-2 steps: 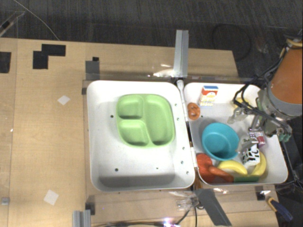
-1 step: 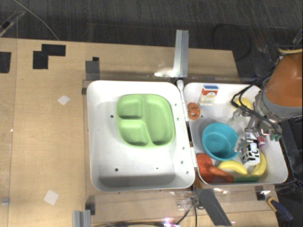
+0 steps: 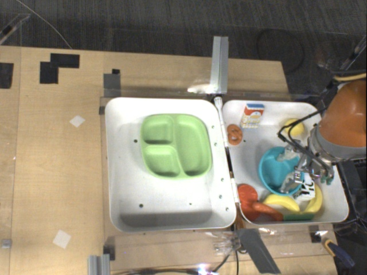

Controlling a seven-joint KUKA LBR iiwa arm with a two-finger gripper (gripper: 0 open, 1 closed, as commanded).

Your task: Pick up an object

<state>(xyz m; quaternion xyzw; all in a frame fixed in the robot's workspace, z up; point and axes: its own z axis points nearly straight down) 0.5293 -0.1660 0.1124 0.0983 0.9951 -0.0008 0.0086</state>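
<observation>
My gripper [image 3: 299, 182] hangs low in the right bin [image 3: 252, 148], over the right rim of a teal bowl [image 3: 275, 169] and just above a yellow banana [image 3: 295, 203]. The arm's orange band [image 3: 347, 119] sits above it at the right edge. A red object [image 3: 255, 202] lies at the bin's front left corner, touching the banana's left end. A small white carton [image 3: 252, 115] stands at the bin's back, with a brown round item [image 3: 234, 133] beside it. A yellow object [image 3: 296, 129] peeks out under the arm's cable.
The left bin [image 3: 123, 171] holds a green divided tray [image 3: 175, 145] in its middle. A metal post [image 3: 219, 65] rises behind the wall between the bins. The wooden bench [image 3: 51, 171] stretches out to the left.
</observation>
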